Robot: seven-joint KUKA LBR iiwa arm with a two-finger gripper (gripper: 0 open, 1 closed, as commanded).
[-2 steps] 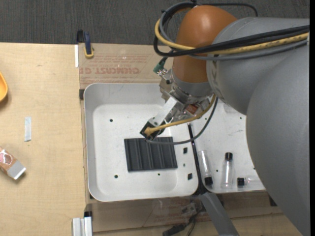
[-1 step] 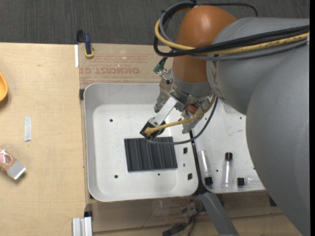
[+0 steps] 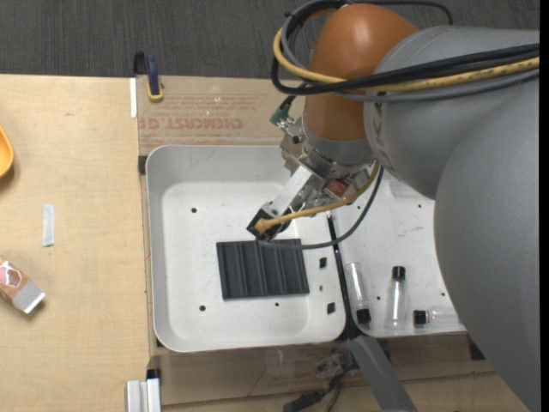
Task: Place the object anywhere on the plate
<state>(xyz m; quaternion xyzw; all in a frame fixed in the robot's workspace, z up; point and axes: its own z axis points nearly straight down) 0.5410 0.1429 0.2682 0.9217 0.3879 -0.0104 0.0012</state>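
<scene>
A dark grey ridged plate (image 3: 262,269) lies flat in the left white bin (image 3: 171,187), toward its front right. My gripper (image 3: 328,181) hangs under the orange wrist band, above the divide between the two bins and just behind the plate's far right corner. The wrist hides whatever is beneath it. In the right bin (image 3: 412,221) lie two clear vials with black caps (image 3: 356,292) (image 3: 396,292) and a small black piece (image 3: 419,318), near the front.
The big grey arm covers most of the right bin. On the wooden bench to the left are a small white strip (image 3: 48,226), a pink-and-grey block (image 3: 19,287) and an orange thing (image 3: 4,153) at the edge. A cardboard sheet (image 3: 210,114) lies behind the bins.
</scene>
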